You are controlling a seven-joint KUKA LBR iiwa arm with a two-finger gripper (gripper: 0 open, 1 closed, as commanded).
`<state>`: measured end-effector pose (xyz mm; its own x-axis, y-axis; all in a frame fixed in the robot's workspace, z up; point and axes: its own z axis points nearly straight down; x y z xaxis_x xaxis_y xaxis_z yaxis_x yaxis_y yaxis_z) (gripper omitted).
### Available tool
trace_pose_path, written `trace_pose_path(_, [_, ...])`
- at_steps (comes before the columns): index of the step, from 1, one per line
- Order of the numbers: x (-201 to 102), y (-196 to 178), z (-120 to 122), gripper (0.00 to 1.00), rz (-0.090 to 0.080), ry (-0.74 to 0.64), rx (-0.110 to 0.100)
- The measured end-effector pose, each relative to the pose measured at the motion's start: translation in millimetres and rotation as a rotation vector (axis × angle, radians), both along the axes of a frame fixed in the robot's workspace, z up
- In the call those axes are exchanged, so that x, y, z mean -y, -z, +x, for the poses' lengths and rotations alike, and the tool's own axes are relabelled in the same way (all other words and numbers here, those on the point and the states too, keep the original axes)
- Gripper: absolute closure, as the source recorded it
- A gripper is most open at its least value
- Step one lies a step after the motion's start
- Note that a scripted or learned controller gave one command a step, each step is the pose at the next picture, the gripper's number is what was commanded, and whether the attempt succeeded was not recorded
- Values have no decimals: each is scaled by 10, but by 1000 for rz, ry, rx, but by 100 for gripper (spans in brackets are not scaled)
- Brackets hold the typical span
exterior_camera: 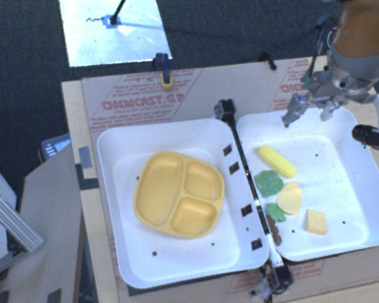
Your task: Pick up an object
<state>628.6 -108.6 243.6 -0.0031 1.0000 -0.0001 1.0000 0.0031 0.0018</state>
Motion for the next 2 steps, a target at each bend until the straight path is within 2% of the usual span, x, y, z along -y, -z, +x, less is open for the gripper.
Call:
trace_pose_path(1, [-545,619,51,0,2,-6,-4])
trace_pose_path(2, [19,1091,-151,0,-2,6,-5])
